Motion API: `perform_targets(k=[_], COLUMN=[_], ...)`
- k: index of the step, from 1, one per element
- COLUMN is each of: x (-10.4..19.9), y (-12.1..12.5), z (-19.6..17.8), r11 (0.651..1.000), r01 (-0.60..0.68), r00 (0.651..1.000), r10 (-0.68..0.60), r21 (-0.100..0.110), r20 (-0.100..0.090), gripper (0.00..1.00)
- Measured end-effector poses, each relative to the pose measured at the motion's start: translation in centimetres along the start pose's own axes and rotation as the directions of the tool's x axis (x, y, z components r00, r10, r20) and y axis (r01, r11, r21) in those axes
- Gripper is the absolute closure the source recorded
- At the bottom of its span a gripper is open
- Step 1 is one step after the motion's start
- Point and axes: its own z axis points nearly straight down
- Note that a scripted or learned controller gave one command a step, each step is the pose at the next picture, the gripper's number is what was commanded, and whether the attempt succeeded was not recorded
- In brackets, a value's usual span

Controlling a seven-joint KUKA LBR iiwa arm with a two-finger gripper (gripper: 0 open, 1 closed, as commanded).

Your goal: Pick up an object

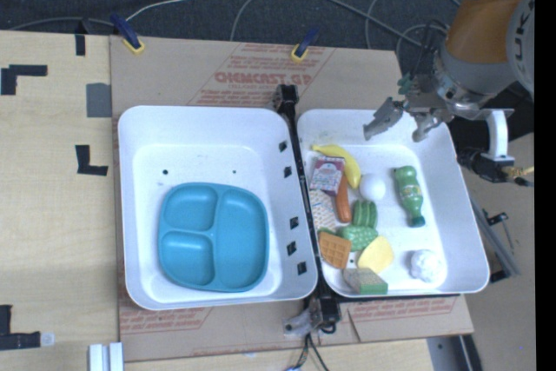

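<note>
Gripper (402, 124) hovers at upper right, jaws wide and holding nothing, above the right bin (462, 213) of toys; green bottle (408, 195) below.

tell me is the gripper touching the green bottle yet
Apart. The camera view shows the gripper open over the right bin's far edge, with bare white floor between its fingertips and the green bottle.

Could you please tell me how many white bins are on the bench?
2. The left bin holds a blue plate; the right bin holds the toy food, beside it.
</note>
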Motion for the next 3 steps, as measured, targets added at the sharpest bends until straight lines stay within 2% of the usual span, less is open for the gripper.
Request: perform_targets(k=[1, 2, 3], x=[2.5, 2.3, 2.2], y=[0.7, 2.8, 2.7], z=[11.1, 16.8, 15.8], r11=[1.000, 1.000, 1.000], r01=[0.000, 0.001, 0.001], r00=[1.000, 1.000, 1.000], r10=[0.000, -0.001, -0.001], r21=[0.004, -0.006, -0.006], r20=[-0.001, 0.000, 0.002], gripper=[0.00, 0.00, 1.00])
